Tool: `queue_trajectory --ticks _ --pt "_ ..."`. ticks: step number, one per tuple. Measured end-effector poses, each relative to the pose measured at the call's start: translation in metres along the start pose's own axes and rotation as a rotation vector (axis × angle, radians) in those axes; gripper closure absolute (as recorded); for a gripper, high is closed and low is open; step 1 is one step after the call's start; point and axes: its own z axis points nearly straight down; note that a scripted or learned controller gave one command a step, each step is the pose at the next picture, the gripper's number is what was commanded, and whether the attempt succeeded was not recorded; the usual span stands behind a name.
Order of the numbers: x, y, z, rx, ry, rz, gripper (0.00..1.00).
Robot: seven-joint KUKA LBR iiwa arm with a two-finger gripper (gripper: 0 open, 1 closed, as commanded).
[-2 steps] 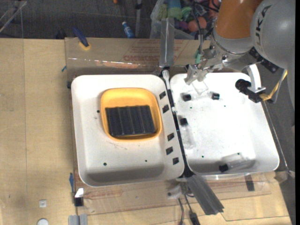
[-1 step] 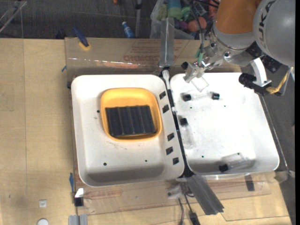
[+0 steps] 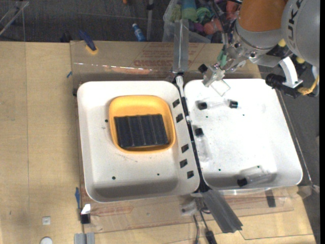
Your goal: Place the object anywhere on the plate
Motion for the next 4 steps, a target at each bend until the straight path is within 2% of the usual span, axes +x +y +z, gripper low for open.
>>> queue_trajectory --ticks 1,2,3,4 --pt "-0.015 -0.009 -0.003 0.000 0.000 -0.041 1.00" --pt "-0.041 -0.025 0.088 0.003 0.005 -0.228 1.00" --pt "-0.016 -0.016 0.052 -0.002 0.001 -0.332 1.00" --pt "-0.016 -0.016 0.052 -0.002 0.001 -0.332 0.00"
